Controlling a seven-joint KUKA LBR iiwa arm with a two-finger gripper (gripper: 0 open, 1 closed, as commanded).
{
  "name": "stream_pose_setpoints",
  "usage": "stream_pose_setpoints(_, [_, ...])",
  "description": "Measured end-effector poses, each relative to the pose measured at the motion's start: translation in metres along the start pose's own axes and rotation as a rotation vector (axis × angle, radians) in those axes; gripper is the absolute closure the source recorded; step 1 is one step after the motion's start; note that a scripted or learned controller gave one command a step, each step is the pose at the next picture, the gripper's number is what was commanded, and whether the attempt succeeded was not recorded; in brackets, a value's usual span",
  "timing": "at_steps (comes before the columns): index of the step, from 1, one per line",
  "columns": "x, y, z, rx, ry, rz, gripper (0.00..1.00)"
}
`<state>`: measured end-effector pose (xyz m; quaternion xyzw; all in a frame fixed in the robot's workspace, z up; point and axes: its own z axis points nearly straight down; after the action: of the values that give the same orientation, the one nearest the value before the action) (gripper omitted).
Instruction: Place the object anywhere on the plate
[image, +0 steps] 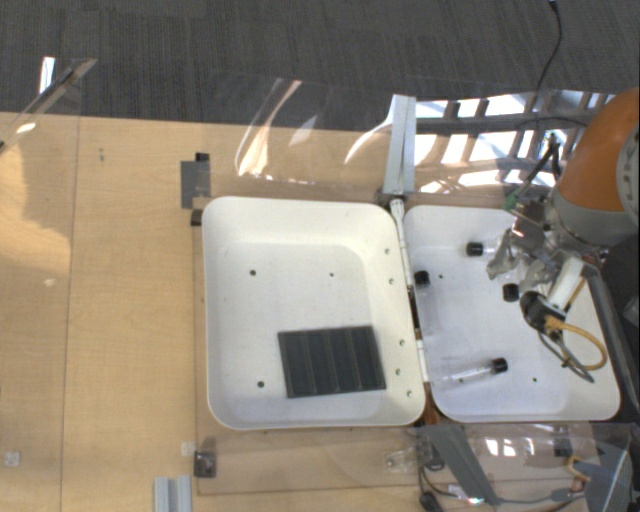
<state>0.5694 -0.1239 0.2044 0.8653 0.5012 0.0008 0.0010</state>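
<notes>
Grey two-finger gripper (530, 268) hovers over the right white bin (520, 405) — grip state unclear — dark ribbed rectangular plate (331, 361) waits at eight o'clock.

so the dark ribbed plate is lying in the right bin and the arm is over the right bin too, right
Not quite. The camera view shows the dark ribbed plate lying in the left bin, near its front edge. The arm is indeed over the right bin.

A robotics lab: 2 white bins (300, 225) on a wooden bench (100, 300), clear shielding, loose cables (575, 345), carpeted floor.
</notes>
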Motion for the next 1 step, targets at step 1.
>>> stream_pose_setpoints(1, [0.0917,0.0356,0.0189,0.002,0.000,0.456,1.00])
